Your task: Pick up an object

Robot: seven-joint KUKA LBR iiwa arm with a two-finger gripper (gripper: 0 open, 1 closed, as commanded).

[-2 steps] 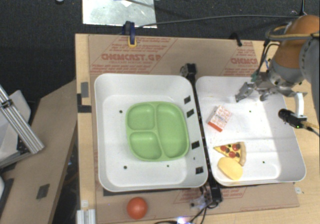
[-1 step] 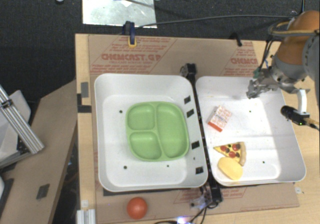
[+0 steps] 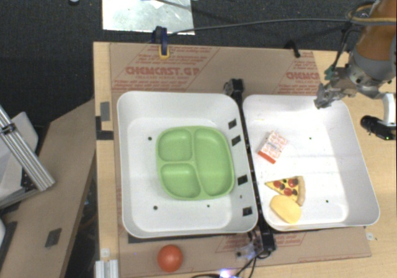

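Board (image 3: 186,66): "CHEMCAST GP" printed red | Gripper (image 3: 324,99): over right bin's (image 3: 360,165) far edge, jaw state cannot tell | Carton (image 3: 272,146): mid-bin, print unreadable | Pizza (image 3: 288,186), yellow lump (image 3: 286,210): near edge

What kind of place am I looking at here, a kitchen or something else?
Probably a robot test bench, not a kitchen. Two white bins hold a green divided plate and a toy pizza slice, and a robot arm's hand hangs over the right bin's far corner.
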